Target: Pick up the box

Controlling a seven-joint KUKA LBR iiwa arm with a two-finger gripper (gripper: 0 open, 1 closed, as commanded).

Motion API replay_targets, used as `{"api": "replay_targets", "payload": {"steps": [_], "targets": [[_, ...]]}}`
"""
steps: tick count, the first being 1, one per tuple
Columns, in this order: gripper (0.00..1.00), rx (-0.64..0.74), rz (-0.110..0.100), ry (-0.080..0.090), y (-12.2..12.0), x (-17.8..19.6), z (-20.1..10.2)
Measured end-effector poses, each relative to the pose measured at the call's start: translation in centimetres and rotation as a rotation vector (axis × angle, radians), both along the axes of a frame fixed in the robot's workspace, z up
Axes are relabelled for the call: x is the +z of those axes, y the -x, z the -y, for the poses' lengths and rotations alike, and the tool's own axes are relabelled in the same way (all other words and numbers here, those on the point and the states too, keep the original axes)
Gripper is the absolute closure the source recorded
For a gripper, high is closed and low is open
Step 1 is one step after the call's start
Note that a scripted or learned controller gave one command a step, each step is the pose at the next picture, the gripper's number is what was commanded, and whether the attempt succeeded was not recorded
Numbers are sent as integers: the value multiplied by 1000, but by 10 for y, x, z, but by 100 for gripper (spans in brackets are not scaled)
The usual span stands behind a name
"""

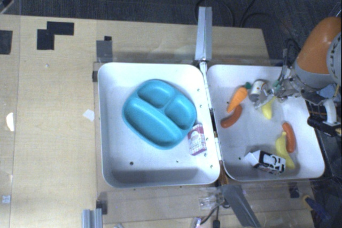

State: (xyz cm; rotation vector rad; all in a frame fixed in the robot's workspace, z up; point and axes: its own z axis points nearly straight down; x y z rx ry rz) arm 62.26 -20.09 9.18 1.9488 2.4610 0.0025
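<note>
A: Where's the small white cardboard box [197, 139] with the pink label?

B: In the left white plastic bin [109, 131], near its right wall, touching the blue three-part plastic plate [159, 113].

A: And the claw [265, 94]?

B: Low in the right white bin [304, 168], between an orange toy carrot [238, 98] and a small yellow piece [267, 110], well apart from the box. Whether its fingers are apart or closed, I cannot tell.

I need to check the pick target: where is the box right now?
The box lies in the left bin, against its right wall, just right of the blue divided plate. The gripper is over the right bin, beside the carrot.
</note>
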Motion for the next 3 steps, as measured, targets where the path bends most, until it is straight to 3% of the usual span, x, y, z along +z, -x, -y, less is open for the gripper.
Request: {"api": "replay_targets", "payload": {"steps": [1,2,3], "targets": [[0,-43,-82,-18,-32,-7,4],[0,-107,-84,-15,-30,-6,7],[0,36,-22,-3,-19,-1,7]]}}
